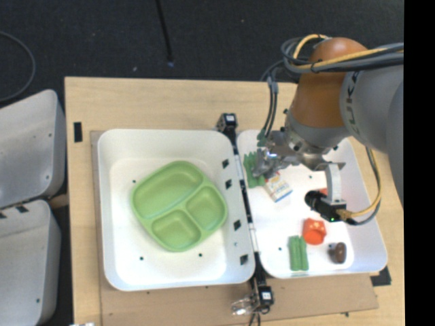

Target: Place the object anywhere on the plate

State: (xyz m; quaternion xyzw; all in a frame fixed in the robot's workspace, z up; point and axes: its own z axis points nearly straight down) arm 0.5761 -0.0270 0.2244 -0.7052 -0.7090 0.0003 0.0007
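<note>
A light green plate [178,205] with three compartments lies in the left bin [115,263]. My gripper [264,163] hangs low over the left edge of the right bin [360,250], close to the divider between the bins. A small green object [253,168] sits right at the gripper, and I cannot tell whether it is held. Just right of it and below lies a small white and blue packet [278,189].
Lower in the right bin lie an orange object [313,231], a green ridged block [298,253] and a dark brown lump [337,251]. A black fitting with a cable [321,202] hangs from the arm above them. The grey and orange arm covers the bin's upper right.
</note>
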